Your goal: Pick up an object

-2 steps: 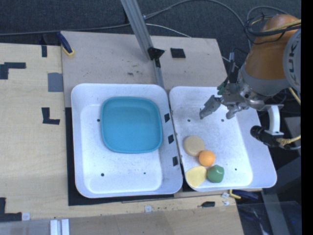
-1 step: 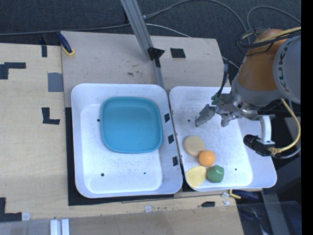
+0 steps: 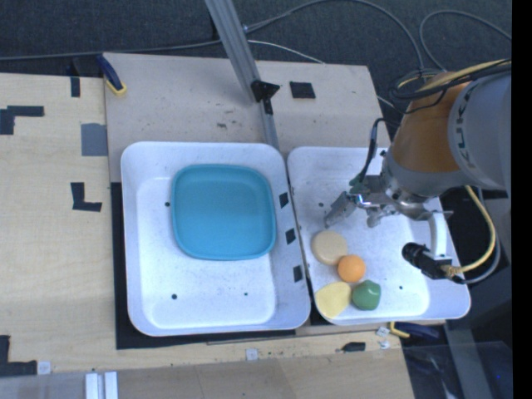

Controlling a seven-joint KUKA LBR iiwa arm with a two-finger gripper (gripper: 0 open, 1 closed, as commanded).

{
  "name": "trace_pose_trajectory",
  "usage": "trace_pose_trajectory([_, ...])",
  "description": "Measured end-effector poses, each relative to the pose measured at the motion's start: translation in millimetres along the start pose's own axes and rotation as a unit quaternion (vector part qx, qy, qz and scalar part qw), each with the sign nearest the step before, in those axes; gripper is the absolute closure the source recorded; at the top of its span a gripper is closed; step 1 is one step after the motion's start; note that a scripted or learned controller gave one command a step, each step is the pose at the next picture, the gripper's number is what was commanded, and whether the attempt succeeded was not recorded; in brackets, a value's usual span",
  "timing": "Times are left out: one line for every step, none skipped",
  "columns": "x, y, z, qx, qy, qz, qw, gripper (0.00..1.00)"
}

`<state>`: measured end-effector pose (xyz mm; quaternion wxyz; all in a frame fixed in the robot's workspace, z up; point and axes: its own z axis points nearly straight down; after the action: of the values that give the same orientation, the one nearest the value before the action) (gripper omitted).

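White left bin [image 3: 150,223] holds a blue plate [image 3: 223,211]; right bin [image 3: 416,302] holds four pieces beneath spread, empty jaws

We are looking down at a robotics lab bench. A grey KUKA arm [image 3: 465,131] with an orange band is reaching in from the right over 2 shallow white bins [image 3: 150,306] sitting side by side on a plywood board [image 3: 174,98]. Black tape marks [image 3: 83,196] are dotting the wooden bench top, cables [image 3: 332,11] are trailing across the dark carpet beyond, and a slanted aluminium rail [image 3: 237,44] is standing behind the bins.
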<state>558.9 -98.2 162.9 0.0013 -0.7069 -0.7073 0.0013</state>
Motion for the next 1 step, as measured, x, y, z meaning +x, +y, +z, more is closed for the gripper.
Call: trace_pose_trajectory([6.7,6.1,55.8,0.001,0.0,0.0,1.0,0.0])
